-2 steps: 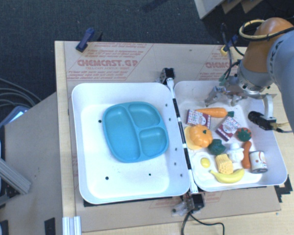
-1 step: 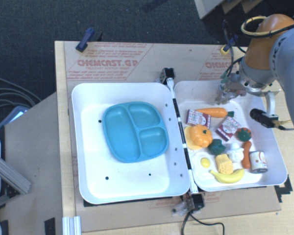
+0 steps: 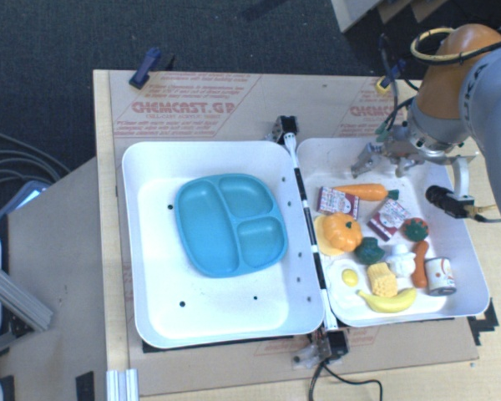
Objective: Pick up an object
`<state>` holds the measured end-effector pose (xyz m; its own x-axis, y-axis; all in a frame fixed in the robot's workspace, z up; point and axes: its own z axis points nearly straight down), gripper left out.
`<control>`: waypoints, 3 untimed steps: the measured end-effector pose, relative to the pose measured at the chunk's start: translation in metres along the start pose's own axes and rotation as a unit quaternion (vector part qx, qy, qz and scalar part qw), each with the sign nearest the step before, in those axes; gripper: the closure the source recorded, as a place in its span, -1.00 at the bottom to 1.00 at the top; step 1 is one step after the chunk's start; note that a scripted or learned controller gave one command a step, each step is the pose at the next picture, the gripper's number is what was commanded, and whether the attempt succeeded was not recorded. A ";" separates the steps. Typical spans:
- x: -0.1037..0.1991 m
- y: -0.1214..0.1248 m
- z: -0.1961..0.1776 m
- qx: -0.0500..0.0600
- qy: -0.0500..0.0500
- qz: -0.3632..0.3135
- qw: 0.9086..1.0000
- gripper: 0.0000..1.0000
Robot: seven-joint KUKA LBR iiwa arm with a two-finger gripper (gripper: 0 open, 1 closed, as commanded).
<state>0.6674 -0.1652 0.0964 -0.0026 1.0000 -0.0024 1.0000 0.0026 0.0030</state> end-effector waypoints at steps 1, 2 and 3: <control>0.026 -0.001 0.012 0.003 0.002 0.001 1.000 -1.00; 0.026 0.000 0.001 0.002 0.001 0.000 1.000 1.00; 0.026 0.000 0.001 0.002 0.001 0.000 1.000 -1.00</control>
<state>0.6671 -0.1391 0.0954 -0.0023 1.0000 -0.0005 1.0000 0.0023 -0.0008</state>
